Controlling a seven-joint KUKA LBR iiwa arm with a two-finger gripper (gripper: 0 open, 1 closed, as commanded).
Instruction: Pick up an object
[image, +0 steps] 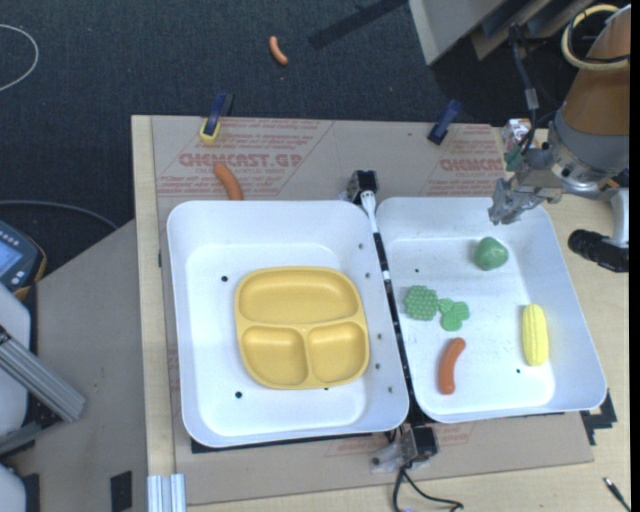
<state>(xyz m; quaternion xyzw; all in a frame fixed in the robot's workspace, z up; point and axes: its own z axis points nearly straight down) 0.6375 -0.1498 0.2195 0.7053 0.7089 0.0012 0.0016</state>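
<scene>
Gripper (508, 207) at the right bin's (570, 395) 12 o'clock rim; finger spacing cannot be told. Green ball (490, 253) just below it at 6 o'clock. Broccoli (436, 306), sausage (451, 365) and corn (534, 334) lie apart, well inside the walls.

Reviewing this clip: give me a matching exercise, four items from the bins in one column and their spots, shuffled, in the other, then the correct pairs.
Items:
1. yellow divided plate
2. corn cob
3. sausage
4. green ball

Places:
A. right bin, near its right wall
B. right bin, far part, just below the gripper
C. middle of the left bin
D. right bin, near part, below the green grapes

Pairs: 1-C, 2-A, 3-D, 4-B
</scene>
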